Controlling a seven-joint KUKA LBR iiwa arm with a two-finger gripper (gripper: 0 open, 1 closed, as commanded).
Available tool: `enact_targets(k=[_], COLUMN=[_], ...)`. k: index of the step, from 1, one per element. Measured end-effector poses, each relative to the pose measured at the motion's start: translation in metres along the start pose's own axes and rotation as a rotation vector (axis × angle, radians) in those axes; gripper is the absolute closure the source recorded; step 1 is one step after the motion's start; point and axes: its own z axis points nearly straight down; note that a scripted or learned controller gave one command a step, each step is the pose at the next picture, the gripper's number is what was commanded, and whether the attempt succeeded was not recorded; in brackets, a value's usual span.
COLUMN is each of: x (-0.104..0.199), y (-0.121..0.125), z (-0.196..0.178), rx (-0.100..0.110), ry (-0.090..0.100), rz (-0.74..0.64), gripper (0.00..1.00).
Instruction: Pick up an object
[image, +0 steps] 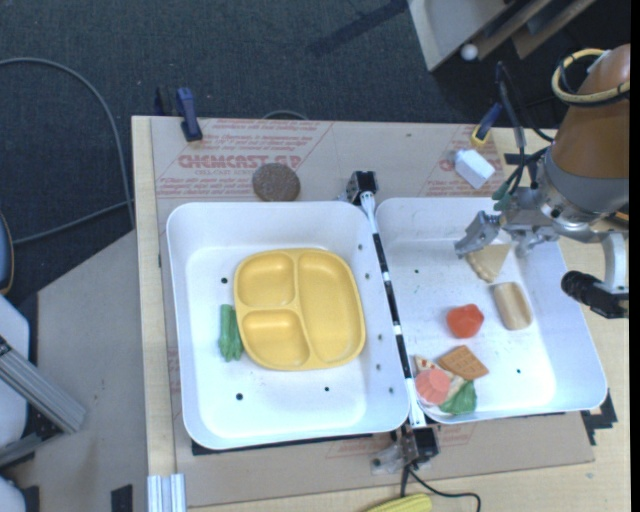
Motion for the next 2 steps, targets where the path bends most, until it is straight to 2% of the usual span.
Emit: enact_targets(k=[1, 2], x=[-0.0024, -0.0022], y=[-0.0355, -0.0352], z=[0.1339, 0.1241], rx=[-0.002, -0.003], ry=[-0.001, -0.001], rz=[0.001, 0.002], gripper=[0.0, 1.0])
